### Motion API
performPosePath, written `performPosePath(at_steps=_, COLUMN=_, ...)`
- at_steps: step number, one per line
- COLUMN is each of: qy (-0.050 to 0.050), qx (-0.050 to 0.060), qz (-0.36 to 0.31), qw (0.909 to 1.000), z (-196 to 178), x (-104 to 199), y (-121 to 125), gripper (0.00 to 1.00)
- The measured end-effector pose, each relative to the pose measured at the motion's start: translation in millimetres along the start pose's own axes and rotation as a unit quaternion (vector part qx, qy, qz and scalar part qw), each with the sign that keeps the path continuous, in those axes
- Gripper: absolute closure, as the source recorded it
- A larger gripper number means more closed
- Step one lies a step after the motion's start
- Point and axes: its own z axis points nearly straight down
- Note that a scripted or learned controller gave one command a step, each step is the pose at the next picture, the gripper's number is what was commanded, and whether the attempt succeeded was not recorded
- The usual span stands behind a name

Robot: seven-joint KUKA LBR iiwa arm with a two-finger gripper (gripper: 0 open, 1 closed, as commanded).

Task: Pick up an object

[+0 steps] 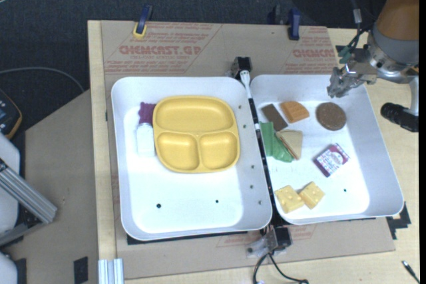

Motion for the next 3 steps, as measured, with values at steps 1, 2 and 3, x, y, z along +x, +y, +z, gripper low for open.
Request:
performPosePath(at_steps=1, qy=0.001, qx=0.002, qz=0.0, qw=1.0, z=-5, x=0, y=1, gripper=1.0)
performPosePath(at_steps=2, qy=0.003, qx=0.006, qz=-0.002, qw=1.0, z=4, x=56, y=1, gripper=1.0)
performPosePath(at_steps=3, qy=0.002, qx=0.003, qz=-0.002, qw=1.0, z=1, x=108, y=17, gripper=1.0)
